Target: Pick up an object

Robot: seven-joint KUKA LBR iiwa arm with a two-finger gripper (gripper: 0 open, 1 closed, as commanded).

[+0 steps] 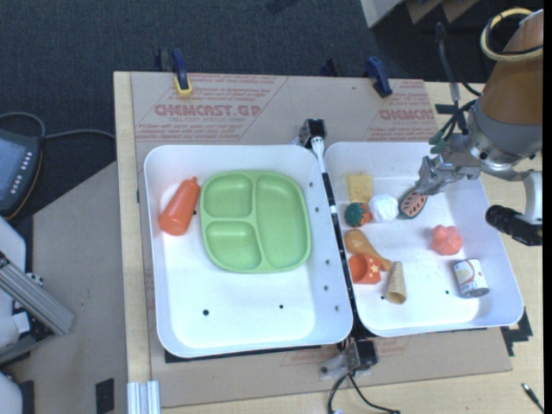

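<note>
The gripper (429, 188) clamps a red, seed-dotted watermelon-slice toy (415, 203) above the right white bin (496, 304), near its far edge. The slice's long axis slants down-left, toward a white ball (383, 207). Bare floor lies toward the pink lump (446, 240).

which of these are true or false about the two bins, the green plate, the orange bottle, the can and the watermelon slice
1. The green divided plate lies in the left bin. True.
2. The orange bottle lies on the plate. False: it lies beside it, on the bin floor.
3. The gripper is above the right bin, by the watermelon slice. True.
4. The small can stands in the left bin. False: it lies in the right bin, near the pink object.
5. The ice cream cone lies in the right bin. True.
</note>
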